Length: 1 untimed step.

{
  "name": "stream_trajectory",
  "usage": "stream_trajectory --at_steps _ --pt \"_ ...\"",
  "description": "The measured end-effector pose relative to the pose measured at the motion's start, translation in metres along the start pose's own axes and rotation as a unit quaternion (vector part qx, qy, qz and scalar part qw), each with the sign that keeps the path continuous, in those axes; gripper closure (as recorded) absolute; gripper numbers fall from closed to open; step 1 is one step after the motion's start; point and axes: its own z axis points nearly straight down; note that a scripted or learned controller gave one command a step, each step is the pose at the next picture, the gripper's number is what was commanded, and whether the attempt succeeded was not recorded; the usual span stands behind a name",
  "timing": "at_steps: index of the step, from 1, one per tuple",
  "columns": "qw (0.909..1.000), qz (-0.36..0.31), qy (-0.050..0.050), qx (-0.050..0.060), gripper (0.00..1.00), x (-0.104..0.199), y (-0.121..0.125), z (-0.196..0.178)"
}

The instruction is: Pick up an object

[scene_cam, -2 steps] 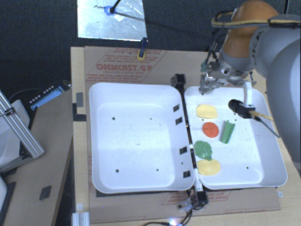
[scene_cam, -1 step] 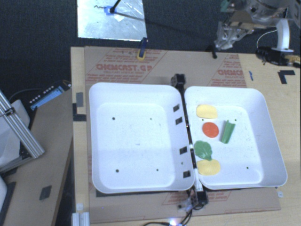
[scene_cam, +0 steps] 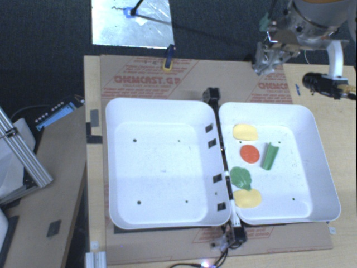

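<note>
Several small objects lie in the right bin (scene_cam: 315, 149). A pale yellow piece (scene_cam: 245, 132) sits toward the back, with a red round piece (scene_cam: 249, 153) just in front of it. A green stick (scene_cam: 270, 156) lies to the right of the red one. A green leafy piece (scene_cam: 241, 177) touches another yellow piece (scene_cam: 247, 198) near the front. My gripper (scene_cam: 266, 63) hangs high above the bench behind the right bin, well away from the objects, with nothing seen between its fingers.
The left bin (scene_cam: 120, 149) stands beside the right one, joined by black clips along the shared edge (scene_cam: 218, 149). A shiny metal sheet (scene_cam: 131, 14) lies at the back left. A yellow and blue clip (scene_cam: 168, 60) sits on the cardboard behind the bins.
</note>
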Motion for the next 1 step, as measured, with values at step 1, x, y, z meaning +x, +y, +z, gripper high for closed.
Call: stream_trajectory --at_steps 1 --pt "1.0 -0.001 0.001 0.0 1.0 0.0247 -0.0775 -0.0031"
